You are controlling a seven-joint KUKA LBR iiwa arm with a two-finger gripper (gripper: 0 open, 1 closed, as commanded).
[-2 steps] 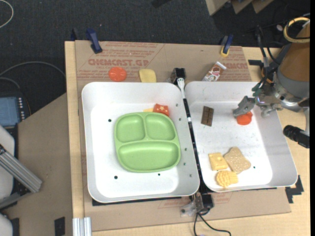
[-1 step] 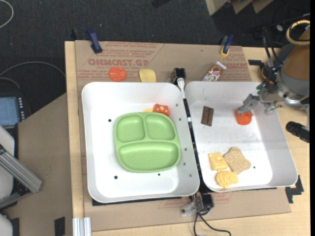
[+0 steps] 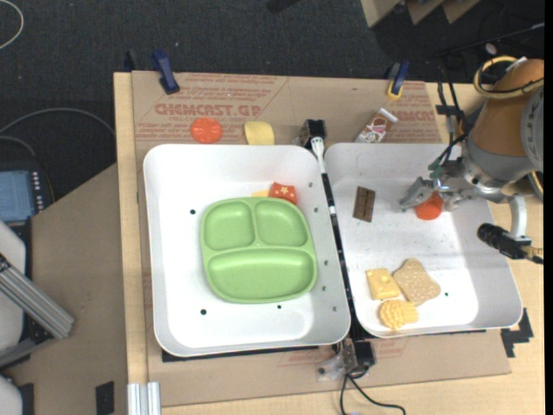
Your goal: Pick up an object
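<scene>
Looking down at a slant, a cardboard-covered worktop (image 3: 225, 115) is seen, printed with red lettering and held by blue clamps (image 3: 164, 72) along the far edge. Dark carpet is spread behind it, and some aluminium framing is parked at the lower left.

Outside the bins, on the cardboard strip at the back, an orange round piece (image 3: 206, 130) and a pale yellow piece (image 3: 258, 133) are laid side by side, with a small wrapped snack (image 3: 374, 128) further right. A black clip (image 3: 314, 132) is fixed where the two bins meet, and cables are draped near the front edge.

The left bin (image 3: 173, 258) is taken up mostly by a green divided plate (image 3: 257, 249), its three compartments bare. A red toy piece (image 3: 282, 192) with a yellowish bit beside it is tucked just behind the plate's far rim.

In the right bin (image 3: 484, 292), a brown chocolate bar (image 3: 365, 203) is set near the left wall. At the front, a yellow cracker (image 3: 381, 283), a tan toast slice (image 3: 416, 281) and a round waffle (image 3: 397, 314) are clustered, touching one another.

The hand (image 3: 425, 195) is lowered into the right bin from the right, and a small red-orange object (image 3: 429, 208) is found right under its fingertips. Whether the fingers are released or clenched on it can't be told from this angle.
</scene>
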